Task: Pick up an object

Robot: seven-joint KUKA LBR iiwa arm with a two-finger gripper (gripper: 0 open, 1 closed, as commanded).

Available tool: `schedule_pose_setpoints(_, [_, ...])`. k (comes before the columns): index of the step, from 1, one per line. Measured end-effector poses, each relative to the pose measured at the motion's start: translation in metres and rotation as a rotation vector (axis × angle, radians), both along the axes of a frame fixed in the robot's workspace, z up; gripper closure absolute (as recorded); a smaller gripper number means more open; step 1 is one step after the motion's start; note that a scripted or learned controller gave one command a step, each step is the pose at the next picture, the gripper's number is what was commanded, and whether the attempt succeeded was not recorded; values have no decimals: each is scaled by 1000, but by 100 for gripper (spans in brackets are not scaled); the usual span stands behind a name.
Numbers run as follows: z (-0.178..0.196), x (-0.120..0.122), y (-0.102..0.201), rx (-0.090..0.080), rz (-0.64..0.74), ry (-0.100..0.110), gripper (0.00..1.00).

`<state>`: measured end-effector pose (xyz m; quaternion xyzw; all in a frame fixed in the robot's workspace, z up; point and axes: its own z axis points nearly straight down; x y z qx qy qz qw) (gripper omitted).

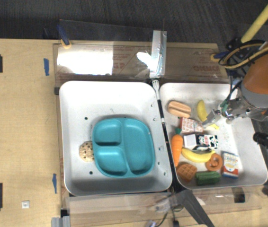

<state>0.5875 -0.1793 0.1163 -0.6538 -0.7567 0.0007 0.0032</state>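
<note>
1. Toy hot dog in tan bun [179, 109] is lying flat near the right bin's upper left corner.
2. Small yellow lemon-like piece [201, 110] is sitting just right of it.
3. Pink-and-white printed carton [190, 125] is lying tilted below the hot dog.
4. Orange plastic carrot [176, 149] is lying lengthwise along the bin's left wall.
5. Black-and-white cow-print carton [201, 141] is lying beside the carrot, touching the yellow plastic banana [196, 155] below it.
6. Brown waffle-textured piece [187, 172], dark green block [207, 177], brown pretzel [214, 161] and blue-and-orange carton [230, 166] are lining the near edge.
7. Tan cookie with dark chips [86, 151] is sitting in the left bin, touching the teal divided tray.
</note>
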Motion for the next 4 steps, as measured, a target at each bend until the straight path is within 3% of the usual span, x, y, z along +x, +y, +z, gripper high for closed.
schedule_pose_setpoints(1, [-14, 19, 34, -6, 227, -16, 0])
schedule_pose_setpoints(2, [0, 22, 34, -6, 226, -25, 100])
schedule_pose_setpoints(3, [-19, -26, 35, -4, 193, -8, 100])
schedule_pose_setpoints(4, [-2, -57, 3, -4, 220, -7, 100])
